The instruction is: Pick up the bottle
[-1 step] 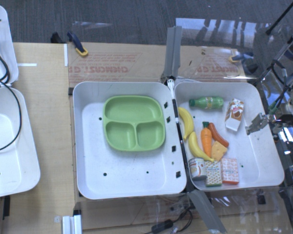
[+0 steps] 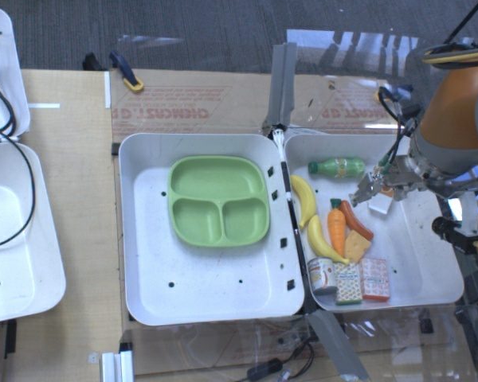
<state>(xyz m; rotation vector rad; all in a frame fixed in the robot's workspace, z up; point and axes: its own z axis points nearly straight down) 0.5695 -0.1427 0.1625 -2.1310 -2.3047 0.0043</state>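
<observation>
The green bottle (image 2: 336, 166) lies on its side near the back wall of the right bin (image 2: 430, 285). It looks light, smooth and prone to roll; grip across its middle. The hand (image 2: 372, 190) hovers beside it; whether it is released or clenched, I cannot tell.

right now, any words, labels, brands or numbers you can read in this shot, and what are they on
"CHEMCZ... GP": red print on the brown cardboard sheet behind the bins, seen upside down and mirrored, so this reading is uncertain.
Green bottle: label too small to read.
Two small cartons at the right bin's front: print too blurred to read.
Can beside them: label unreadable.
</observation>
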